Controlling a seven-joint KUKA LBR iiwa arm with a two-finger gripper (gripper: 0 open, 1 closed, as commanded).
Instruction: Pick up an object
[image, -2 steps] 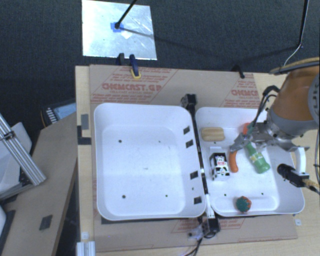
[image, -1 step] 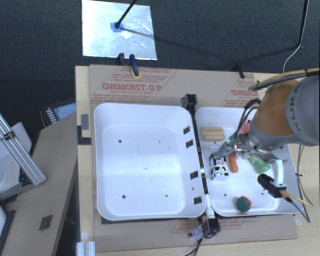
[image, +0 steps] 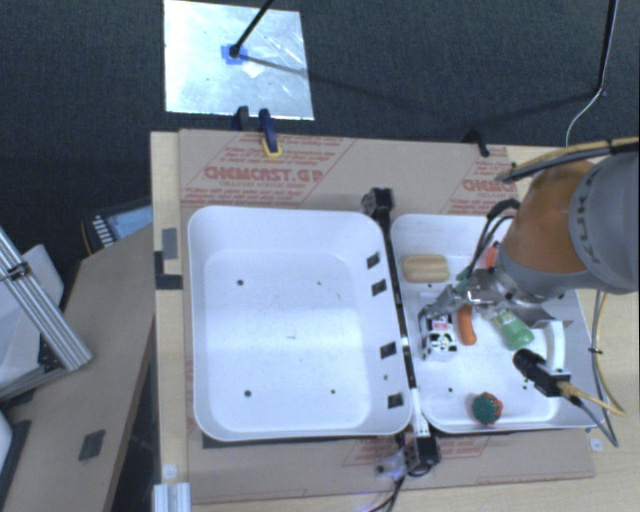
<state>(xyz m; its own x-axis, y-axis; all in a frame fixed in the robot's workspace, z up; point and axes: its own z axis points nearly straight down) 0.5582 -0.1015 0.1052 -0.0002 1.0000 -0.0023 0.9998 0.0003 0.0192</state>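
The gripper (image: 437, 322) hangs low in the right bin (image: 440, 405), against the divider side; whether it has closed on anything I cannot tell. An orange carrot-shaped toy (image: 466, 327) lies just beside it, away from the divider — long axis running roughly top to bottom. A smooth tan block (image: 425, 268) sits above, and a fuzzy green-and-red ball (image: 487, 407) below, well apart.

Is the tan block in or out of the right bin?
In. The tan block lies on the right bin floor near its far left corner, apart from the gripper.
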